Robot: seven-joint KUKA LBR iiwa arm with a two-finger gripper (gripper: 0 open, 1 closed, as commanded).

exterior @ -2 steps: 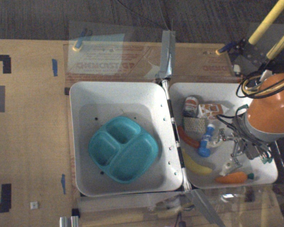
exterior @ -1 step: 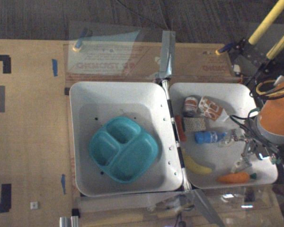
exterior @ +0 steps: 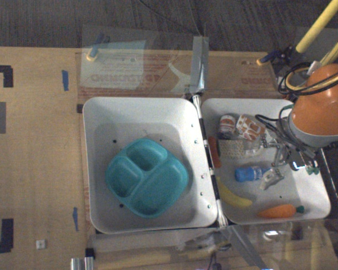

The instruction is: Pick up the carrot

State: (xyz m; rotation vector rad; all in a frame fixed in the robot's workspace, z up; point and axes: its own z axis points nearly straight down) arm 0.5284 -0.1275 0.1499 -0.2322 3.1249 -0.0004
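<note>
The carrot [exterior: 279, 211], orange with a small green top at its right end, lies flat along the front wall of the right bin [exterior: 318, 198]. My gripper [exterior: 274, 169] hangs above the bin's middle right, a little behind the carrot and apart from it. It is open, with nothing between its fingers. The grey arm with its orange band [exterior: 320, 106] comes in from the right and hides the bin's right rear corner.
Beside the gripper's left lies a blue bottle [exterior: 249, 174]; a yellow banana [exterior: 234, 194] lies left of the carrot. A red item [exterior: 214, 151] rests by the left wall, two cans [exterior: 239, 126] at the back. The left bin holds a teal divided plate [exterior: 147, 176].
</note>
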